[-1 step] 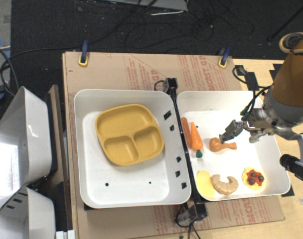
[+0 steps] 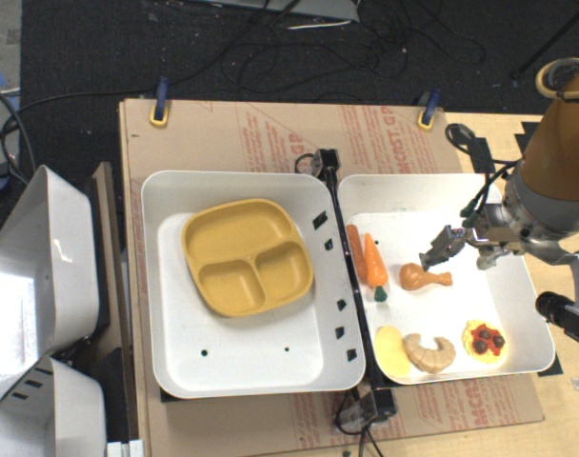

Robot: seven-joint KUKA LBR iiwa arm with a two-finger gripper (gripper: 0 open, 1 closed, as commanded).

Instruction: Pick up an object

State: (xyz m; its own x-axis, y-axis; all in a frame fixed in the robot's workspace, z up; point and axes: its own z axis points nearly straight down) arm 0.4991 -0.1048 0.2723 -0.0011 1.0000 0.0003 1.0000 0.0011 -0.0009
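Camera, one, fixed: you look down from above the bench (image 2: 270,141) at a slant, facing its far edge at the top of the frame. Range moderate: you take in both white bins, left bin (image 2: 166,284) and right bin (image 2: 528,303), mid-frame, with dark floor across the top and the arm (image 2: 556,160) entering at right.

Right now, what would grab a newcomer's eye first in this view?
The big yellow divided plate in the left bin stands out most. Next comes the grey-and-orange arm reaching in from the right, its claw poised just over the drumstick in the right bin. Around it lie a carrot, a croissant and a berry tart.
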